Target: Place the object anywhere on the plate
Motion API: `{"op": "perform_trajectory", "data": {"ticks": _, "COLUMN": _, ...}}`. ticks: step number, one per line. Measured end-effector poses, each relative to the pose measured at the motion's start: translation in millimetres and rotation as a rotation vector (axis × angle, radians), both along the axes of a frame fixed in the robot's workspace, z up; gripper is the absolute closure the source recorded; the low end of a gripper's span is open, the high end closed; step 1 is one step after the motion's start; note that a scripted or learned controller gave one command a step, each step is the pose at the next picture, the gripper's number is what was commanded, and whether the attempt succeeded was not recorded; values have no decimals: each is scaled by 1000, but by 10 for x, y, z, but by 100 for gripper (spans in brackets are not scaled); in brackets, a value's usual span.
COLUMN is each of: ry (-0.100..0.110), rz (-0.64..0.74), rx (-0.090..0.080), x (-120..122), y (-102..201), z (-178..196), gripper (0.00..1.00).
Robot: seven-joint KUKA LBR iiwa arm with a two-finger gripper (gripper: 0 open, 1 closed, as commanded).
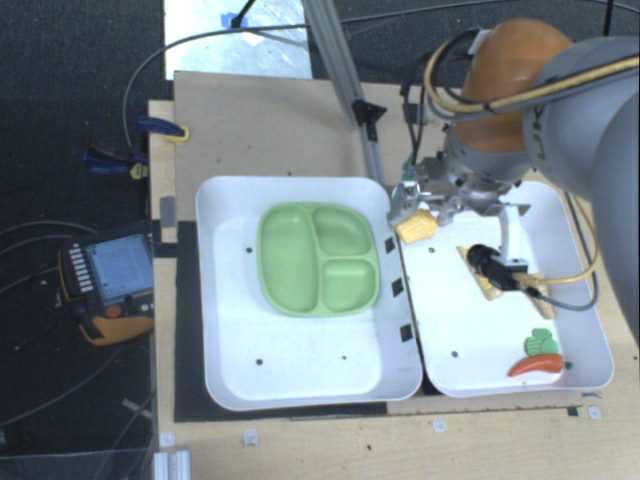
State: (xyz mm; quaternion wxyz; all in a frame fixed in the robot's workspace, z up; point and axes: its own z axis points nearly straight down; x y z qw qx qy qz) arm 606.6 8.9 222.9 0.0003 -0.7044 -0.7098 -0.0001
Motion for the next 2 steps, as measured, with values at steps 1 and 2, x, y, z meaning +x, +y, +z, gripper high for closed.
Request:
{"op": "perform_trajectory", "data": {"ticks": 1, "ry": 0, "rz": 1, "rx": 1, "x": -116, "y": 495, "z": -43, "gripper": 100}}
{"op": "perform_trajectory", "data": {"ticks": 2, "ry": 1, "rz": 2, "rx": 2, "x": -414, "y": 981, "z": 92, "gripper": 100}}
